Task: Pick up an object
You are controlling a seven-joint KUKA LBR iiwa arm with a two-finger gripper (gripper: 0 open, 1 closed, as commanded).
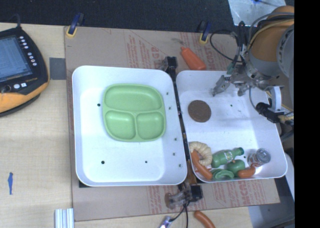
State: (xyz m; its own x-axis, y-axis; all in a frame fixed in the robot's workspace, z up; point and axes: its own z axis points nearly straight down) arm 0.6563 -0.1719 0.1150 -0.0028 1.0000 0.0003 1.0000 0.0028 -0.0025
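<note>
My gripper point(231, 89) hangs over the back of the right bin point(265, 132), open, its two metal fingers spread with nothing between them. A flat brown disc point(199, 111) lies on the bin floor to the gripper's front left, apart from it. Along the bin's front edge lie a pile of toy foods: a beige twisted pastry point(201, 149), a green bottle point(226, 156), a hot dog point(199, 166), a green piece point(223, 174), an orange sausage point(246, 173) and a small clear bottle point(260, 157).
The left bin point(85, 137) holds a green divided plate point(134, 112). An orange carrot point(192, 58) lies on the cardboard behind the bins. A teach pendant point(20, 72) sits at the far left. Another orange piece point(205, 218) lies before the bins.
</note>
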